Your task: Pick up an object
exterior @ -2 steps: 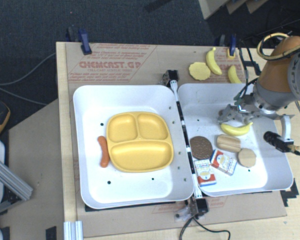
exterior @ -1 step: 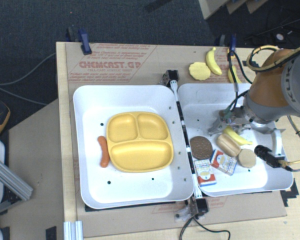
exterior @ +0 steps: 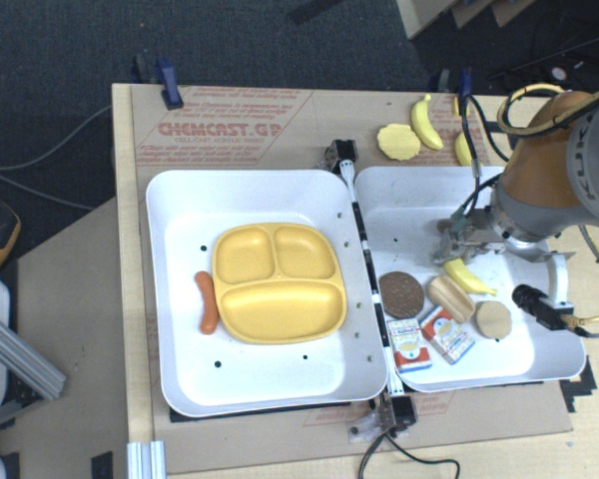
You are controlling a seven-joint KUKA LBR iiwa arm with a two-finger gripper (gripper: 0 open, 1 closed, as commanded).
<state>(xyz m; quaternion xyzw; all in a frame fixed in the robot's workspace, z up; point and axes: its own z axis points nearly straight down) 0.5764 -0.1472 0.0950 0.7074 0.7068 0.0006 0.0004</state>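
Observation:
The right bin (exterior: 409, 203) holds several small items. A small yellow banana (exterior: 469, 275) lies near its middle, beside a tan bread roll (exterior: 449, 297). A brown round patty (exterior: 401, 293), a beige disc (exterior: 493, 319) and two small printed cartons (exterior: 407, 341) (exterior: 449, 335) lie toward the front. My gripper (exterior: 461, 239) hangs low over the right bin, just behind the banana, at the end of the grey and orange arm (exterior: 544, 173). I see nothing held in it.
The left bin (exterior: 170, 267) holds a yellow divided plate (exterior: 278, 282) with an orange sausage (exterior: 208, 301) beside it. Behind the right bin, a banana (exterior: 427, 123) and a yellow lumpy piece (exterior: 399, 142) lie on the cardboard. Cables run at the back right.

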